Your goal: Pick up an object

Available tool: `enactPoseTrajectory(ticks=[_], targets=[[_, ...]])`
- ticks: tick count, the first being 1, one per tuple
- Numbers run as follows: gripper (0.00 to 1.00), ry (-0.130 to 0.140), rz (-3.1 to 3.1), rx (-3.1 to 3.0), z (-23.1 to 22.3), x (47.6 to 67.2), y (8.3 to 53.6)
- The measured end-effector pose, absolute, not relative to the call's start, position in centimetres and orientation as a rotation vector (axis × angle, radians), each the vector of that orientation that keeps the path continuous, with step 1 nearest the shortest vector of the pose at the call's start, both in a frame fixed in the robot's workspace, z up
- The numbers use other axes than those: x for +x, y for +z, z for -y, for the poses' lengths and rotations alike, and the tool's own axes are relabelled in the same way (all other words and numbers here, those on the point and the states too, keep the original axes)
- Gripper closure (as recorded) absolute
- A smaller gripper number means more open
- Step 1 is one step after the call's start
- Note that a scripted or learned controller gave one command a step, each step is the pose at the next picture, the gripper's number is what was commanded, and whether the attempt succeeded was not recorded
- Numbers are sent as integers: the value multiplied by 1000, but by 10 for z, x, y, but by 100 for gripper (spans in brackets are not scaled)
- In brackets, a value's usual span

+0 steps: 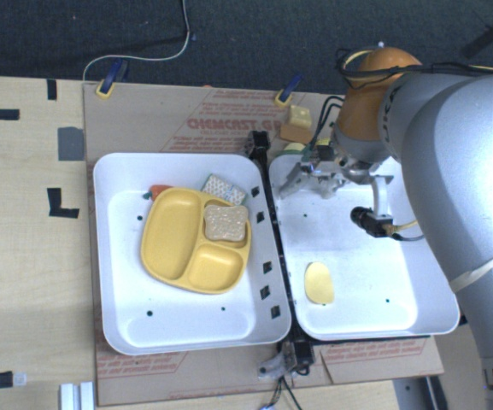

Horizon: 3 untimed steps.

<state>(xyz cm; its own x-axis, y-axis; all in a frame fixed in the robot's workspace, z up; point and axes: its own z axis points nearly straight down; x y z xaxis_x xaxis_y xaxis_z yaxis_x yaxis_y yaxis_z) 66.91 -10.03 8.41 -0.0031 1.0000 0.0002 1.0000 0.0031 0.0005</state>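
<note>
A pale yellow oval object (319,282) lies on the floor of the right bin (400,314), towards its front. My gripper (314,174) hangs low at the far left corner of that bin, well behind the oval object and apart from it. The wrist and orange band (374,92) rise behind it. In the left bin (118,314) a yellow divided plate (182,254) holds a beige rough square (226,222) in its far right compartment. A grey patterned piece (222,187) lies behind the plate, and an orange bit (159,191) peeks out at the plate's far left.
A tan block (297,125) and a pale green object (291,149) sit just beyond the right bin's far left corner, close to my gripper. A black divider (269,229) runs between the bins. My grey arm (460,169) covers the right bin's right side.
</note>
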Motion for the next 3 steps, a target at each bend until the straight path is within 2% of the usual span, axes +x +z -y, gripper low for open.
enactPoseTrajectory(ticks=[1,2,3], targets=[[0,-4,-2221,2223,96,631,85],[0,-3,-2227,2218,99,669,84],[0,-4,-2221,2222,95,655,84]])
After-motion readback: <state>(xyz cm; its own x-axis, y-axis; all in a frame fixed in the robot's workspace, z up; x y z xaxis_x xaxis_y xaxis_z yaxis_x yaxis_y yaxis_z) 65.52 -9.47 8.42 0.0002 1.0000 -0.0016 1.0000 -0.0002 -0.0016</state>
